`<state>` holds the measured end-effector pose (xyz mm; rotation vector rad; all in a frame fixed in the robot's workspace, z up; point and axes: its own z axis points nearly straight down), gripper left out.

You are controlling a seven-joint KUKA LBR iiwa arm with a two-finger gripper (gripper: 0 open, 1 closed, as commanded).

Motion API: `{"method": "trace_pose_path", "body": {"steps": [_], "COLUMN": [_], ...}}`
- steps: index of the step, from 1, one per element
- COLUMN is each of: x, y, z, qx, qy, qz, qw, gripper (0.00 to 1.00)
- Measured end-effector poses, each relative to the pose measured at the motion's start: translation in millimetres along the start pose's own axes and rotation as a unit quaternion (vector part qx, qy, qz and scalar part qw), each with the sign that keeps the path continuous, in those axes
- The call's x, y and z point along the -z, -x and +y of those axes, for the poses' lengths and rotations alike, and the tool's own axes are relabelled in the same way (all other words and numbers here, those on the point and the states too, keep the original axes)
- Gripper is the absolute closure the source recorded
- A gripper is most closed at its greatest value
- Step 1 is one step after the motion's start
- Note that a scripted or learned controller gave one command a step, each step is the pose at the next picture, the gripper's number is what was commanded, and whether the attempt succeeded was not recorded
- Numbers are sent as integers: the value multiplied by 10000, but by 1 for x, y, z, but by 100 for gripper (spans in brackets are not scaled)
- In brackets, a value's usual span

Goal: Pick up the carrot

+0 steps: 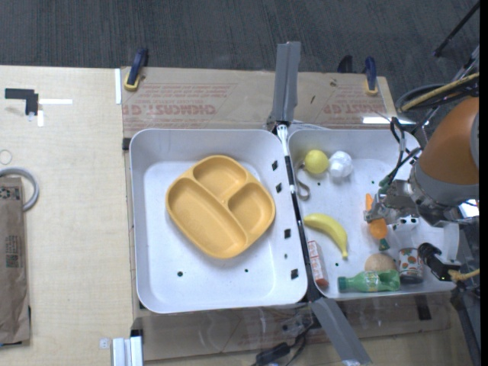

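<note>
The carrot (375, 221) is seen in the right bin (358, 137), partly covered by the claw (389, 213) set right over it. Whether the claw is spread or pinching cannot be told. A slip is risked: the bin wall and a small can (409, 263) are crowded close.

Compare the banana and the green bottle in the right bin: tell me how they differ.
The banana is yellow and curved; the green bottle is green and straight.
The banana lies near the middle of the right bin, running diagonally; the green bottle lies roughly level along the bin's near edge.
The banana is bare fruit; the green bottle shows a label band.
Both lie on their sides in the same bin.
</note>
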<state>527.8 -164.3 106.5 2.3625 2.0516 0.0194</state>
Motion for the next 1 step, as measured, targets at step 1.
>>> {"method": "trace_pose_path", "body": {"steps": [1], "x": [83], "y": [-99], "z": [26], "qx": [-298], "qy": [-114], "qz": [-20], "qw": [9995], "gripper": [100]}}
